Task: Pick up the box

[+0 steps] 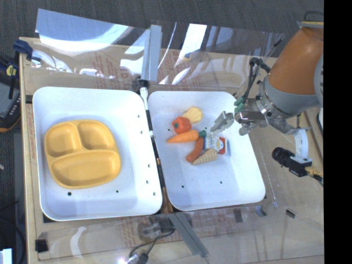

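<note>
Blue-and-white box (214, 143), print too small to read, lies under the end effector (221, 122), whose finger state I cannot tell

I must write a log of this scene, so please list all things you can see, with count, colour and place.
bins: 2, white, side by side on the bench; left bin, right bin
divided plate: 1, yellow, in the left bin
box: 1, blue, white and red, right bin, under the pincer
carrot: 1, orange, right bin, left of the box
tomato: 1, red-orange, above the carrot
pale yellow piece: 1, near the tomato
cone: 1, tan, below the box
arm: 1, grey and orange, from the right
pincer: 1, grey, above the box
</note>
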Controlling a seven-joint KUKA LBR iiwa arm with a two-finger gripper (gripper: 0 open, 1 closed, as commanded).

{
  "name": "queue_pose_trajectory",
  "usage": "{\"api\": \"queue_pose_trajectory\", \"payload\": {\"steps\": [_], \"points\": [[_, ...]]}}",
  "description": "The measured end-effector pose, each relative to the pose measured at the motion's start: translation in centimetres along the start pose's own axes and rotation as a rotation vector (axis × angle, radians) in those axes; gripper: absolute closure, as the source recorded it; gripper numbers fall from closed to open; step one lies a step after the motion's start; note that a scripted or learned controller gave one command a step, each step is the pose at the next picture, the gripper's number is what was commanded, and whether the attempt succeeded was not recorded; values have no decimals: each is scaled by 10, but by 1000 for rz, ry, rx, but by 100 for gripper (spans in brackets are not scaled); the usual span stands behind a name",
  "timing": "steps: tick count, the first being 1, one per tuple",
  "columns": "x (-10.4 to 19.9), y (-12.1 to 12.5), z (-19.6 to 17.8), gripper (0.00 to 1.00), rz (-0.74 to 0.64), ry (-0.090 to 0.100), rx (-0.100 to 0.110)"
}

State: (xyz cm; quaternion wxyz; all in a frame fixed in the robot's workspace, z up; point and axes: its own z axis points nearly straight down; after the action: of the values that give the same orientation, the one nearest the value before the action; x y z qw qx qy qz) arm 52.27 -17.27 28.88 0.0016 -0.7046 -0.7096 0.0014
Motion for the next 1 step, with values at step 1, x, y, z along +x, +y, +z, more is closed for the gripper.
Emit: {"api": "queue_pose_trajectory", "payload": {"steps": [1], "points": [[-37,45,129,0,46,0,1]]}}
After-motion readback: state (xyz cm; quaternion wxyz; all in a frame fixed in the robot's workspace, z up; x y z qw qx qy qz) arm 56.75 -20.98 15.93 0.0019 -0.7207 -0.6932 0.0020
